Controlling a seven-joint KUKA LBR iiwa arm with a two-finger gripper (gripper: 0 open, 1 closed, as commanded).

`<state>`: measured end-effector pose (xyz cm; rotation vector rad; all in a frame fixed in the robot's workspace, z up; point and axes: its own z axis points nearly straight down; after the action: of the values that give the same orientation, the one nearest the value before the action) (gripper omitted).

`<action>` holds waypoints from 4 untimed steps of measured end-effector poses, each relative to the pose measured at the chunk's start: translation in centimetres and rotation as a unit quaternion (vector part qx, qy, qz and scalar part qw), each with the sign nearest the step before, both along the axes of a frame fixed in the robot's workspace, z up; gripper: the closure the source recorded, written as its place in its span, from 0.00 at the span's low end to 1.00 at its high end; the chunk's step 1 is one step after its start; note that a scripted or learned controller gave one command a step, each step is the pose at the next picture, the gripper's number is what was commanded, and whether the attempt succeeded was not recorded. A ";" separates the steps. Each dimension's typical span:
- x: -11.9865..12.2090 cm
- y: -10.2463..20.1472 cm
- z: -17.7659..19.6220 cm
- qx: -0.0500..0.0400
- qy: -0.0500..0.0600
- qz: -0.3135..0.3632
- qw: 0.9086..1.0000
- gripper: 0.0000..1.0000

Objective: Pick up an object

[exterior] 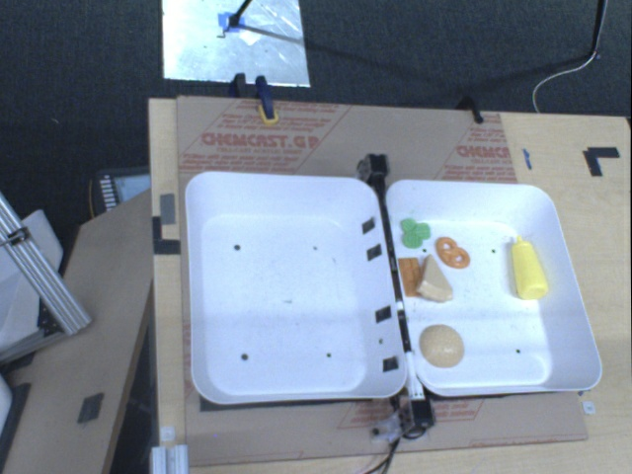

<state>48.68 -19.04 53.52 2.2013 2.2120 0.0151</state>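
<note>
Two white bins sit side by side on the bench, joined along their inner rims. All the loose items lie in the right bin, presumably put there as the supply for picking. The left bin is likely the drop side.

- Green piece near the inner rim, toward the far edge.
- Orange pretzel just beside it.
- Tan wedge touching a small orange block against the inner rim.
- Round tan bun toward the near edge, apart from the rest.
- Yellow bottle lying lengthwise toward the outer rim.

Claw state: cannot tell, nor how it stands to any item. The bun and the bottle look easiest to grasp, since both lie clear of their neighbours.
</note>
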 end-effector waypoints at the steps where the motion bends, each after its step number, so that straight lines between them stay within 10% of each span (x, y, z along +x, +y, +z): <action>1: 0.0 9.3 -13.2 0.006 0.015 0.004 1.000 1.00; 2: 0.0 17.4 -21.7 0.005 0.014 0.004 1.000 1.00; 4: 0.0 27.6 -13.2 0.005 0.009 0.002 1.000 1.00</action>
<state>48.67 8.57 40.33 2.2109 2.2304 0.0049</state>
